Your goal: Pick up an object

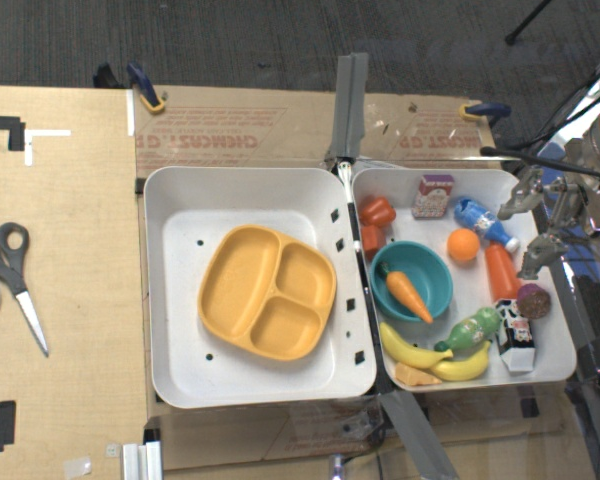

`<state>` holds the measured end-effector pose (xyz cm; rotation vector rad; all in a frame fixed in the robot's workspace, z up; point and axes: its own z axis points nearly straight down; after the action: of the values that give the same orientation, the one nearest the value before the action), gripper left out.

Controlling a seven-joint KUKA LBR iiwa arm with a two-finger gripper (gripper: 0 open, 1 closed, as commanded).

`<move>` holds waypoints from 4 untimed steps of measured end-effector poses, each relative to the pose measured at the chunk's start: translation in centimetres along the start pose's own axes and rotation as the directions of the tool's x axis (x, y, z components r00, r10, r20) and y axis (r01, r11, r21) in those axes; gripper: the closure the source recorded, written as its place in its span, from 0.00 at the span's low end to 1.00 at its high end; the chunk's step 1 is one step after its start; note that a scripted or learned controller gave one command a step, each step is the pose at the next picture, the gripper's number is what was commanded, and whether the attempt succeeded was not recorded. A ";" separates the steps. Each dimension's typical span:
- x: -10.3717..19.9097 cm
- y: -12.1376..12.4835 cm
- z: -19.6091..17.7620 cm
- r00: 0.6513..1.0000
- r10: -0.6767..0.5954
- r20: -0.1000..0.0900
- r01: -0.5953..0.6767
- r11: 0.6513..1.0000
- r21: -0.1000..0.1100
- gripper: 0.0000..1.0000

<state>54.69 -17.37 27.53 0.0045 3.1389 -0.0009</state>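
Where 2 bins (170, 298) sit, 1 yellow plate (267, 292), 1 teal bowl (435, 273), 2 carrots (408, 293)

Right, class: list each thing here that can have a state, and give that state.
Yellow divided plate: upright, compartments bare.
Teal bowl: upright, holding a carrot.
Scissors: lying flat, blades shut.
Blue bottle: lying on its side.
Gripper: above the right bin's edge, holding nothing.

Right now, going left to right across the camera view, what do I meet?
Scissors → yellow plate in the left bin → teal bowl holding a carrot → orange ball → orange bottle → purple ball → gripper at the right bin's right edge.
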 end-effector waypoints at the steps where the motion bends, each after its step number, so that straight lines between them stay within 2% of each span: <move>1: 2.2 2.8 14.3 0.999 0.041 -0.001 -0.041 0.999 0.000 0.00; 2: -2.8 6.7 18.2 0.999 -0.048 0.002 0.048 0.999 0.001 0.00; 3: -8.0 7.8 18.2 0.999 -0.049 -0.017 0.049 0.999 -0.001 0.00; 4: -6.6 2.4 18.0 0.998 -0.055 0.003 0.055 0.999 0.001 0.00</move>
<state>61.37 -15.03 9.53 -0.0813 3.1346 -0.0027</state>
